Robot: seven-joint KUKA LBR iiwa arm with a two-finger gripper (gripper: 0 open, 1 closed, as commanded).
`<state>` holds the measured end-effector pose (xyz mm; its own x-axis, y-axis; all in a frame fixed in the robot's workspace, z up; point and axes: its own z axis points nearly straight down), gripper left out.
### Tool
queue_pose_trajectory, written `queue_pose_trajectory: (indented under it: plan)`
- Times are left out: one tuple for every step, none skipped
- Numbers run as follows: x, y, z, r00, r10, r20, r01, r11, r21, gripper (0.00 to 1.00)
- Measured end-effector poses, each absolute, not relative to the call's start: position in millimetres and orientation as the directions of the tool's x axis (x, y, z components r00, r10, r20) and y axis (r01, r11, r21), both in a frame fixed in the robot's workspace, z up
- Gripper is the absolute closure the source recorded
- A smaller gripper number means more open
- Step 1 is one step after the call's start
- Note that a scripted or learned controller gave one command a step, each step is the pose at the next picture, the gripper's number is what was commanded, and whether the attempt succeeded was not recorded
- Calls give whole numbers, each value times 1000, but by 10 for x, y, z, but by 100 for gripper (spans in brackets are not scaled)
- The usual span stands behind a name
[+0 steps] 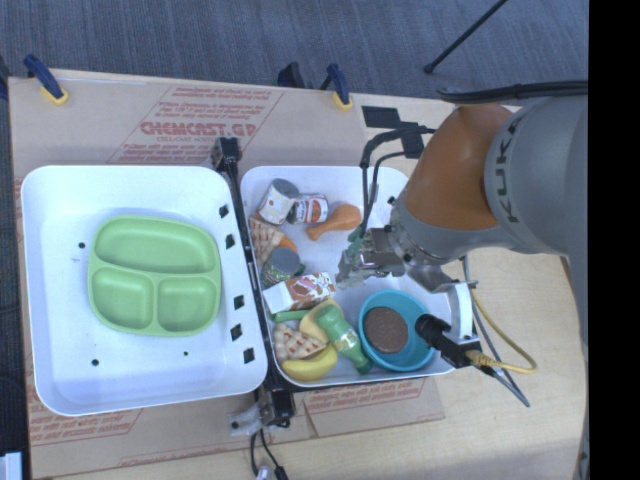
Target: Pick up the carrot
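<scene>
The carrot (pixel 335 220) is an orange tapered piece lying near the back of the right bin (pixel 400 183), thick end to the right. My gripper (pixel 360 260) hangs low over the middle of that bin, just in front of and slightly right of the carrot. I see nothing held in it. The grey arm with its orange band (pixel 455 173) reaches in from the right and covers the bin's right side.
Around the carrot lie two small cans (pixel 277 202), a waffle (pixel 264 238) with a smaller orange piece (pixel 288 241), a grey disc (pixel 285 261) and a packet (pixel 312 287). At the front are a blue bowl (pixel 392 330), a green bottle (pixel 345 339) and a banana (pixel 312 365). The left bin holds a green divided plate (pixel 155 273).
</scene>
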<state>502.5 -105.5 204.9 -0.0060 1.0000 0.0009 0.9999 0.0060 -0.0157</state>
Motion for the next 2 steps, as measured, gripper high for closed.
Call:
queue_pose_trajectory:
  plan:
    - [4834, -1334, 2523, -325, 946, 0, 946, 325, -6, 100]
    - [4752, -1492, 1928, -238, 971, 5, 971, 238, -14, 100]
